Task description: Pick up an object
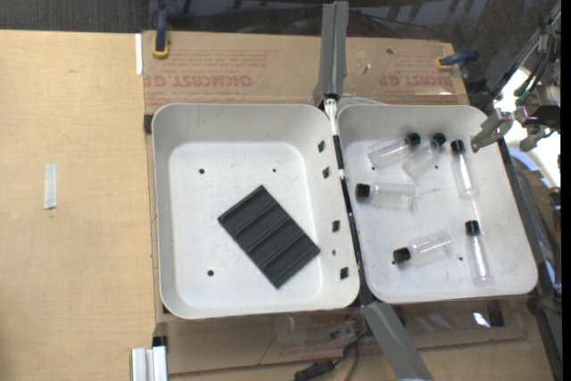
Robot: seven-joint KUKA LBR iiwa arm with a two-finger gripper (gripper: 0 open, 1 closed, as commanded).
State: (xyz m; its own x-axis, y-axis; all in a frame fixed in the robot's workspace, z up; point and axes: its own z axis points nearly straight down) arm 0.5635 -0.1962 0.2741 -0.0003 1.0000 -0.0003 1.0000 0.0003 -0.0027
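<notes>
**Small clear tubes in the right bin, arm at the edge**

Nearest to the camera, at the front of the right bin, lie two clear plastic tubes with black caps: one tube lies almost flat across, with its cap to the left, and another tube points away from the front wall. Further back, four more tubes of the same kind lie close together, among them a tube near the divider and a tube near the right wall. They are transparent, so their outlines are hard to see against the white floor.

The left bin holds a dark ribbed block, lying flat and turned at a slant, well apart from the tubes.

The gripper is above the back right corner of the right bin, near the tubes but not touching them. It is small and partly cut off, and I cannot tell how wide it stands or whether it holds something.
</notes>
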